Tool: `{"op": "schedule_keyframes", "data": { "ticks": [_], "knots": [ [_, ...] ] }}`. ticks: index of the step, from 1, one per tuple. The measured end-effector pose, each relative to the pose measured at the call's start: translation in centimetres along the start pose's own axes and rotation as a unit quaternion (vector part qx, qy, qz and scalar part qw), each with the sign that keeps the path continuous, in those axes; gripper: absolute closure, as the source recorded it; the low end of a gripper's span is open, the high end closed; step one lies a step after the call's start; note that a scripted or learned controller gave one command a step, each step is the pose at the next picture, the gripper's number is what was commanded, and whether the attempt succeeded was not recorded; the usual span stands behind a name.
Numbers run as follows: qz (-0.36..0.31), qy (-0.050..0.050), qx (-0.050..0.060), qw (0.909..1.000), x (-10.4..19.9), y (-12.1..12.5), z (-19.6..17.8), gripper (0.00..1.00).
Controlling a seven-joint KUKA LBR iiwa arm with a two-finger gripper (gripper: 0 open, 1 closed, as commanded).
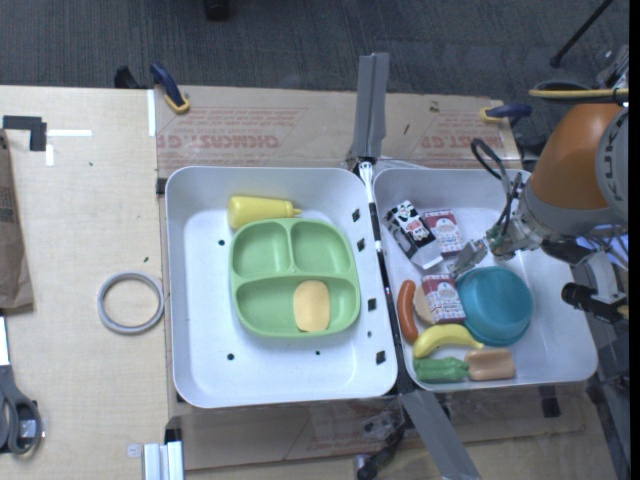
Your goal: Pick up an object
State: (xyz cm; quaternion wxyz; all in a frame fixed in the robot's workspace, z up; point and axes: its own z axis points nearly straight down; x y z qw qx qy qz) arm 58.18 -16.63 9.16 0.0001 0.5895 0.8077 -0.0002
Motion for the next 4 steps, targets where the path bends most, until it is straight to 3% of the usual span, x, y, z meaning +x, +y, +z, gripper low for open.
{"op": "schedule_keyframes", "data": {
  "ticks": [1, 2, 3, 4],
  "knots": [
    [-0.102, 0.000, 0.000, 0.9948, 1.1, -4.2, 0.0, 0.00],
    [0.008, 0.000, 0.000, 1.0000, 2.4, 0.1, 0.0, 0.00],
    [-0.048, -0.001, -0.002, 0.9989, -7.2, 4.6, -0.8, 0.00],
    [-0.039, -0.001, -0.001, 0.9992, -6.5, 5.2, -0.1, 0.00]
  ]
}}
